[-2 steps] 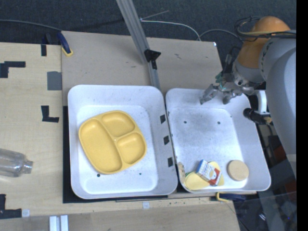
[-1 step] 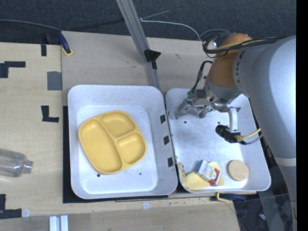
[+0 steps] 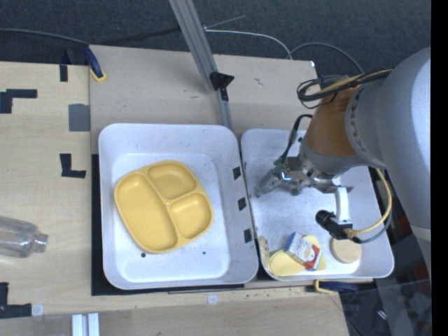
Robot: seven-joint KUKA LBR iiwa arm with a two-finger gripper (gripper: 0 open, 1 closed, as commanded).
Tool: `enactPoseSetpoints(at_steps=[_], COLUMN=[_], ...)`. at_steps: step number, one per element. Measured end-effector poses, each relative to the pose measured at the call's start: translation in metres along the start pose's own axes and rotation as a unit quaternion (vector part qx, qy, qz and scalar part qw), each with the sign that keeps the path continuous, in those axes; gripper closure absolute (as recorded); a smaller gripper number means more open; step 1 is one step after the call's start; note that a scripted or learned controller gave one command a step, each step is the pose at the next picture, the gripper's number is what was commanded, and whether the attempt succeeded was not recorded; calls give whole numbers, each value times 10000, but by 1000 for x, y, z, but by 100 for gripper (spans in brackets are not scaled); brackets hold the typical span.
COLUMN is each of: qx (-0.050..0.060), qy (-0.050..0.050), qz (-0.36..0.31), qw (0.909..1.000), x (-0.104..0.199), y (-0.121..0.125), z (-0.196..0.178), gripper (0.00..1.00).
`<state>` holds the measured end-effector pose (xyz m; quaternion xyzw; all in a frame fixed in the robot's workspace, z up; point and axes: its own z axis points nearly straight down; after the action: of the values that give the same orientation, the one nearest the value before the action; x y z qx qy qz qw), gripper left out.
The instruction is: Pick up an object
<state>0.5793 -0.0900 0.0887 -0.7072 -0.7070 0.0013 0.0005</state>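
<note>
Hovering over the right bin's (image 3: pixel 364 261) left half, claw (image 3: pixel 269 183) open and empty; yellow banana (image 3: pixel 283 263) lies lengthwise along the near edge.

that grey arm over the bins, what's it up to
The arm reaches in from the right and has its gripper low over the right bin, near that bin's left wall. Nothing shows between its fingers. The loose items lie at the near end of that bin: a pale yellow piece, a small printed packet and a tan round disc. The left bin holds a yellow divided plate. A clear bottle lies on the bench to the left.
</note>
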Motion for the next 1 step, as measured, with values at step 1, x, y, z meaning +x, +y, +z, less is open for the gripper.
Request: enactPoseSetpoints(at_steps=[1], qx=[-2], qy=[10], qz=[-3], qw=[10000], x=[1], y=[2], z=[-10], gripper=[100])
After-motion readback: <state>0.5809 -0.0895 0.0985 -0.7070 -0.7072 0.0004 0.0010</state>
